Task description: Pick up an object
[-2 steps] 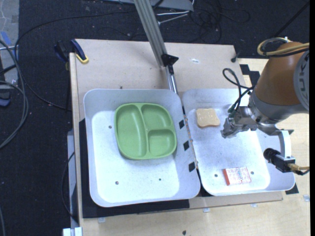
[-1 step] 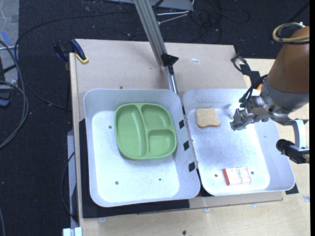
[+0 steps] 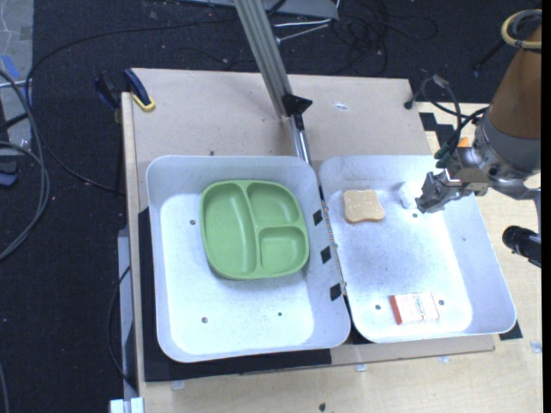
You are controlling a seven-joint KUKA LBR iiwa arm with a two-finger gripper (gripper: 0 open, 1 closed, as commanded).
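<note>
The gripper [image 3: 429,198] is hovering at the right bin's [image 3: 482,265] upper edge, apparently approaching; whether it is holding anything cannot be told. The toast slice [image 3: 363,206] is lying just left. Next, it needs lowering over 1 object.

Grey arm [image 3: 508,140], orange band, black cabled tool [image 3: 428,198]

Claw [image 3: 428,198] over right bin [image 3: 482,256] (near toast [image 3: 363,206]); green plate [image 3: 255,229] in left bin [image 3: 172,317]
</note>
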